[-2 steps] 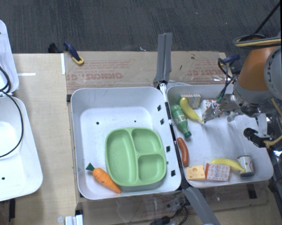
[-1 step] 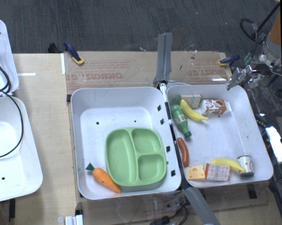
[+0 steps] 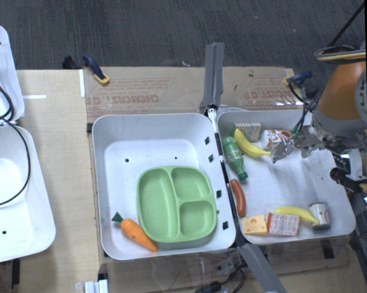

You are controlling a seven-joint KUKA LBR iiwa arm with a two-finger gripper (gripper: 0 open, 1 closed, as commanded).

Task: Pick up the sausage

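Note:
The sausage (image 3: 238,197) is a reddish-brown link lying lengthwise against the left wall of the right bin (image 3: 305,181), just below a green bottle (image 3: 234,158). My gripper (image 3: 283,149) hangs low over the upper middle of that bin, right of a yellow banana (image 3: 251,145) and under a small printed packet (image 3: 278,136). It is well up and to the right of the sausage and apart from it. Nothing shows held in it. The arm with its orange band (image 3: 344,95) comes in from the right.
Along the right bin's front lie a cheese wedge (image 3: 255,224), a pink box (image 3: 283,224), a second banana (image 3: 297,213) and a tin can (image 3: 319,216). A speckled block (image 3: 251,130) sits at the back. The left bin (image 3: 112,175) holds a green divided plate (image 3: 176,203) and a carrot (image 3: 135,231).

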